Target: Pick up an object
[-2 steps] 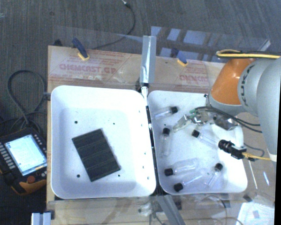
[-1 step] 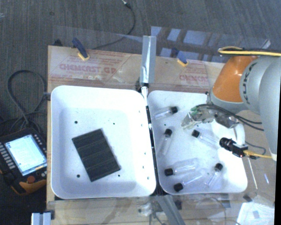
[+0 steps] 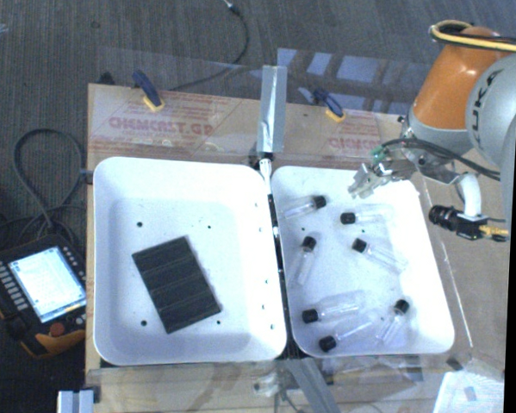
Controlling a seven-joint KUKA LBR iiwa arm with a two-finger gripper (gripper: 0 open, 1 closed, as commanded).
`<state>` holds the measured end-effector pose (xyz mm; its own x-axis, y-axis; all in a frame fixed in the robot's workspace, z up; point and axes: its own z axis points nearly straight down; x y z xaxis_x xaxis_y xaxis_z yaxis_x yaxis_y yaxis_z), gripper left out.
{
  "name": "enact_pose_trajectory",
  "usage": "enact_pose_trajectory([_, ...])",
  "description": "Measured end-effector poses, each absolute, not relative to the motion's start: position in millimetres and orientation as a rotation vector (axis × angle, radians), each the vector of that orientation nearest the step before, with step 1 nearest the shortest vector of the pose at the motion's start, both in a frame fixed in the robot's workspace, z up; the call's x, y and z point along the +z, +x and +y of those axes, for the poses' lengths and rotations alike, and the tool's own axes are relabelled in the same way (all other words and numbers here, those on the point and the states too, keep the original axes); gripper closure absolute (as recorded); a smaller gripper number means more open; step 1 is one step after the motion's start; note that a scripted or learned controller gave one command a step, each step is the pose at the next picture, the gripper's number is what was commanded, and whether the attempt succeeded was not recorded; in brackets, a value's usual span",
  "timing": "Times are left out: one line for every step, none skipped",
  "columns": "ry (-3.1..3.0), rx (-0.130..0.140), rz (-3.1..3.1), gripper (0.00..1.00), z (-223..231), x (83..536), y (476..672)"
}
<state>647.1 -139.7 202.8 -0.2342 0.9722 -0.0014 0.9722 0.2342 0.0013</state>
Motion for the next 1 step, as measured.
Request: enact_pose_trajectory([1.943,-0.002,2.467,0.00,-139.9,202.3,646.8])
